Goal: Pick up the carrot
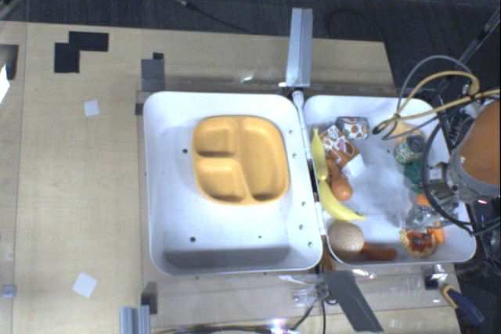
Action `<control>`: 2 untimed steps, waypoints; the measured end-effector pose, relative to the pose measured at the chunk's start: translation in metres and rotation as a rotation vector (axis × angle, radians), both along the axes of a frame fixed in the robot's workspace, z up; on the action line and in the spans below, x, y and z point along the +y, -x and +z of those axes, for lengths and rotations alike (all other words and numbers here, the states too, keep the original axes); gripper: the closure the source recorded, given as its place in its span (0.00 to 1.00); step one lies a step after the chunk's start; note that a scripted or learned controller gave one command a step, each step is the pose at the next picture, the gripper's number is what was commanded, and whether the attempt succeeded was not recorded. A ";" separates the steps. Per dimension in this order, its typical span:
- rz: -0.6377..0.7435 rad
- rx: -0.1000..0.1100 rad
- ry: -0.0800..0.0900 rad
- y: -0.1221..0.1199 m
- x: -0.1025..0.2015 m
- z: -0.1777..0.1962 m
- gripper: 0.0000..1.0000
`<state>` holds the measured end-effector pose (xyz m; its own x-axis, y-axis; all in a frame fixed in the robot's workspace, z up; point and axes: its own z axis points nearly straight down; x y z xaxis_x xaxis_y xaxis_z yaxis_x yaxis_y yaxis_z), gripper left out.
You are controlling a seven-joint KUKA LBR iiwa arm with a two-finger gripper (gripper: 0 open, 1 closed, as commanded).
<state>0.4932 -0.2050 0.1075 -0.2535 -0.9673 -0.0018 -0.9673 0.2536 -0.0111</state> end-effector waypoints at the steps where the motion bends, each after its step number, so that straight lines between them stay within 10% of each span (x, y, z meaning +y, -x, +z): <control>1: -0.168 0.000 -0.004 -0.028 0.048 0.054 1.00; 2: -0.024 0.001 0.001 0.004 -0.003 0.109 1.00</control>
<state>0.4889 -0.2075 0.2166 -0.2769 -0.9609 -0.0003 -0.9608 0.2769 -0.0105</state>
